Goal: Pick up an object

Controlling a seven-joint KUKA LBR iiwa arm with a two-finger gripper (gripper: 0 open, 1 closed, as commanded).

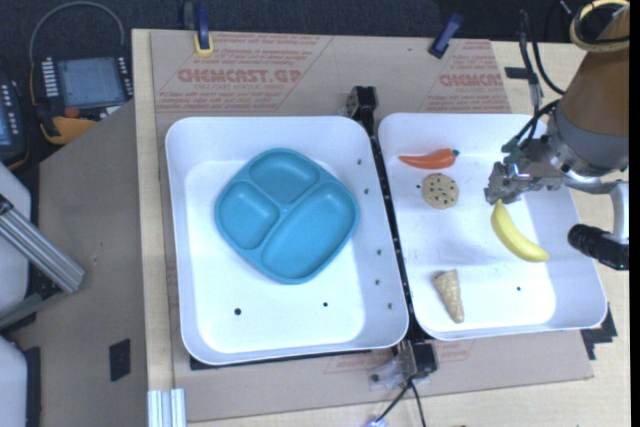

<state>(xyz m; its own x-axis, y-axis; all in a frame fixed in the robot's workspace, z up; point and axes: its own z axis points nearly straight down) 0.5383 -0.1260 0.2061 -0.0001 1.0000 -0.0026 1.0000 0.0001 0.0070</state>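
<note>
The pincer (507, 183) hovers low in the right bin (570, 315), just above the upper tip of the banana (517, 234); whether its tips are spread cannot be told. That bin also holds a red pepper (428, 158), a cookie (439, 190) and a cone (450, 295). The left bin (200, 315) holds a blue divided plate (287, 214). The banana is yellow, curved, lying flat.

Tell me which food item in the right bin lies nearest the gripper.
The yellow banana: its upper end lies just below the gripper. The cookie, red chili pepper and ice cream cone all lie farther off, toward the bin's left side.
</note>
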